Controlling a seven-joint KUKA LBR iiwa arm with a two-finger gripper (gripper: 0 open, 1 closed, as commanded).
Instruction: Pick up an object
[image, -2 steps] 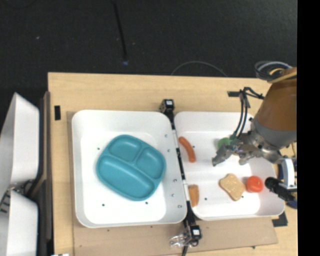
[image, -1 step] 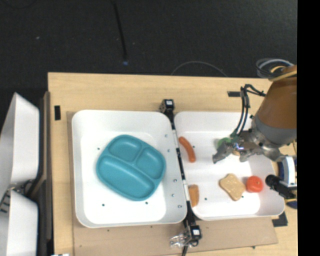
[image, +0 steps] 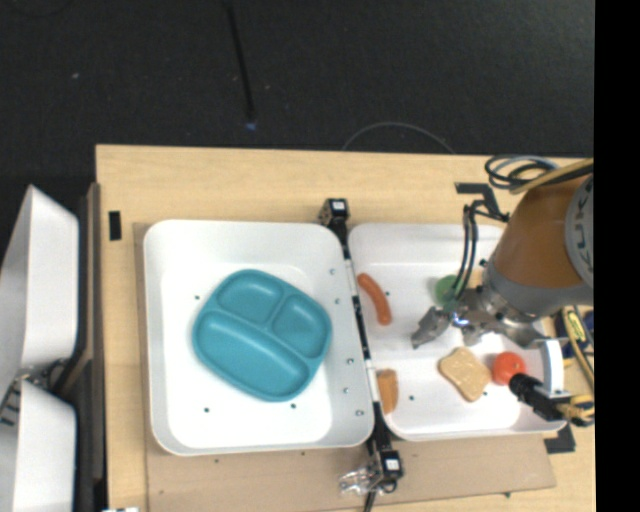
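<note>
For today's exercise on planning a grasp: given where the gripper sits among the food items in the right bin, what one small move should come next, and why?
Probably a short shift toward the toast slice and then a descent. The gripper sits over bare floor in the right bin, with nothing visible between its fingers. The toast lies just beside it, apart from the hot dog and the tomato, so it looks like the nearest unobstructed target.

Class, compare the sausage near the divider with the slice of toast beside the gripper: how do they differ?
The sausage is orange-red, long and narrow; the toast is tan, broad and flat. The sausage lies farther from the gripper, by the bin's left wall; the toast lies just below it. Both rest in the right bin.
</note>
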